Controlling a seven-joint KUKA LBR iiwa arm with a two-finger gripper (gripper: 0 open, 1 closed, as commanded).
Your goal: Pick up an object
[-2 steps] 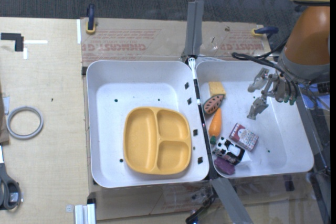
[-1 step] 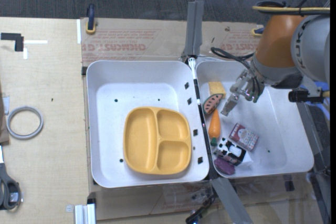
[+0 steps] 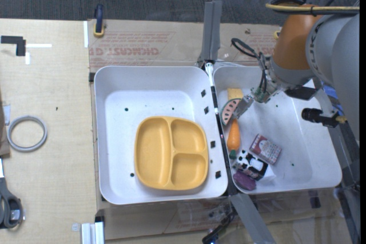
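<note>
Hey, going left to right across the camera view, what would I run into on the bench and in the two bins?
Roll of tape → yellow divided plate in the left bin → toy carrot in the right bin → red packet → arm's orange band.

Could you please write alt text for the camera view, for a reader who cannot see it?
A grey robot arm reaches from the right over the right bin, its gripper low beside a watermelon-slice toy and a carrot. Nearby lie a red packet and a black-and-white toy. The left bin holds a yellow divided plate.
</note>
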